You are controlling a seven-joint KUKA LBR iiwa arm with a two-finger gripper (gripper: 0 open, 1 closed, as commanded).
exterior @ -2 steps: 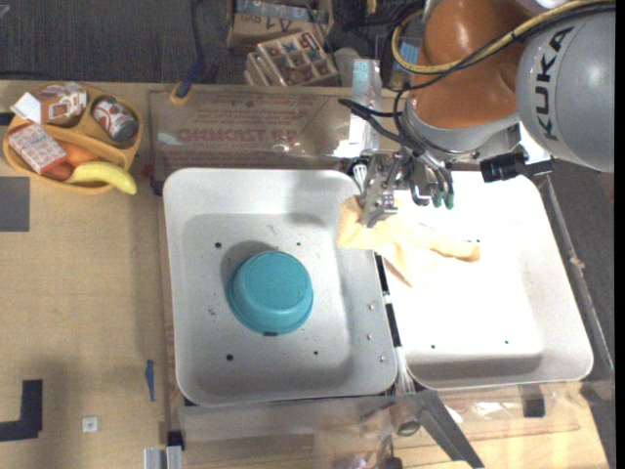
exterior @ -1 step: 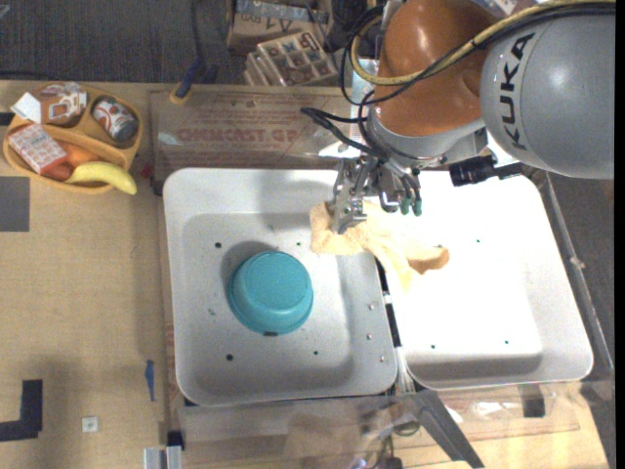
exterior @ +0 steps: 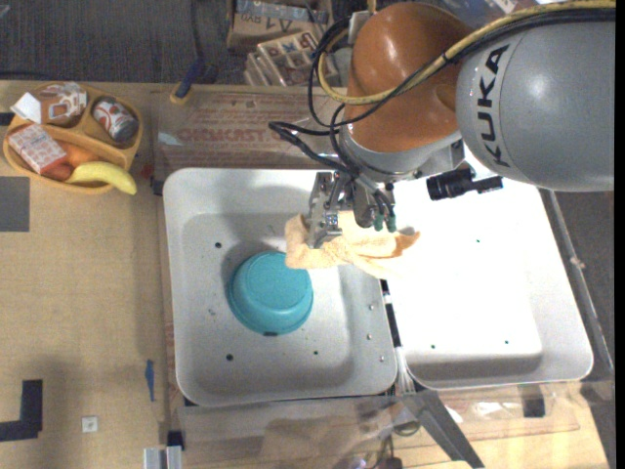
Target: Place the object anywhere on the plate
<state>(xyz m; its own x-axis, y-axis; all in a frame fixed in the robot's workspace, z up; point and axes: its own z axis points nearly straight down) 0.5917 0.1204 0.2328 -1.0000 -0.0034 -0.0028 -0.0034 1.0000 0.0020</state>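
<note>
A teal plate (exterior: pixel 271 293) lies upside-down-looking, like a shallow dish, in the left bin (exterior: pixel 195 262). Just above and to its right hangs a floppy tan object (exterior: pixel 347 249), shaped like a soft cloth or toy. My gripper (exterior: pixel 350 221) comes down from the arm's orange-banded wrist and is shut on the top of this tan object. The object's left end overlaps the plate's upper right rim in the view; its right end reaches toward the divider between the bins.
The right bin (exterior: pixel 488 301) lies beside the left one. A yellow tray (exterior: pixel 68 140) with toy food, including a banana (exterior: pixel 103 174), rests on the bench at the far left. Boxes and cables sit behind the bins.
</note>
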